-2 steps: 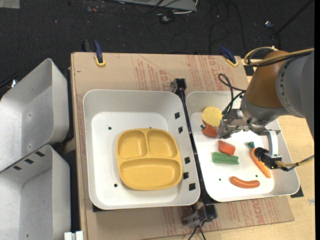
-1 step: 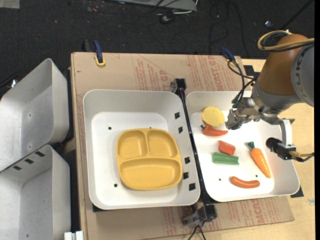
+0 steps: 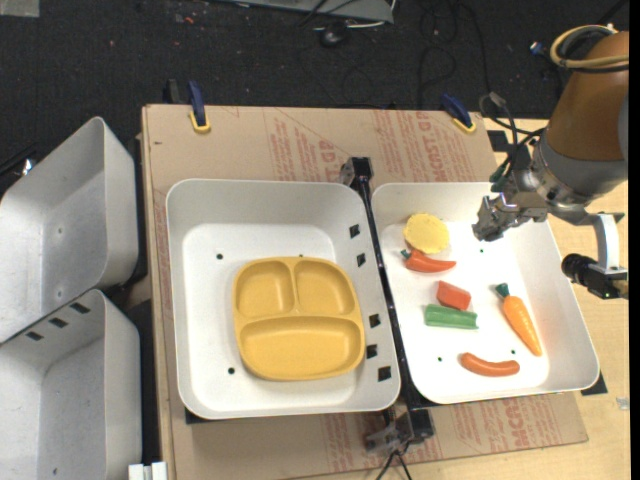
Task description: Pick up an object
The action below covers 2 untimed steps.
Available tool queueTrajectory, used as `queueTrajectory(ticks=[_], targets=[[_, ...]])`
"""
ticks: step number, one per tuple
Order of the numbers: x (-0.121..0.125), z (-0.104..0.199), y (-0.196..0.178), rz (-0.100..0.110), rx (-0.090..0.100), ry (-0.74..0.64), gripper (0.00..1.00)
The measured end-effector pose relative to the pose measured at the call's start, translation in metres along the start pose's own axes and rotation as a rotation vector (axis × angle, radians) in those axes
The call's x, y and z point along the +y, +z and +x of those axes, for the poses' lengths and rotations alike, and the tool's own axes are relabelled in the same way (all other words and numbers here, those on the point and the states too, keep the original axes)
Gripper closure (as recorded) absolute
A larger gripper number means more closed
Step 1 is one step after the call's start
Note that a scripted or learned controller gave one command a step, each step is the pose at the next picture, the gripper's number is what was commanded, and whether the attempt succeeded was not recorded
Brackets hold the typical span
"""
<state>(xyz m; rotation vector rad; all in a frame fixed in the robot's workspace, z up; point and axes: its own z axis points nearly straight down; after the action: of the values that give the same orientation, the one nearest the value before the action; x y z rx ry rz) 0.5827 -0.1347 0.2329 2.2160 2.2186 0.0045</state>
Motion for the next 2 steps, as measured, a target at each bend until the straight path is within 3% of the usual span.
queueTrajectory(ticks=[1, 2], targets=[[0.002, 0.0, -0.054, -0.001, 0.0, -0.002, 1.0], [-0.001, 0.058, -0.048, 0.008, 0.003, -0.006, 1.0]])
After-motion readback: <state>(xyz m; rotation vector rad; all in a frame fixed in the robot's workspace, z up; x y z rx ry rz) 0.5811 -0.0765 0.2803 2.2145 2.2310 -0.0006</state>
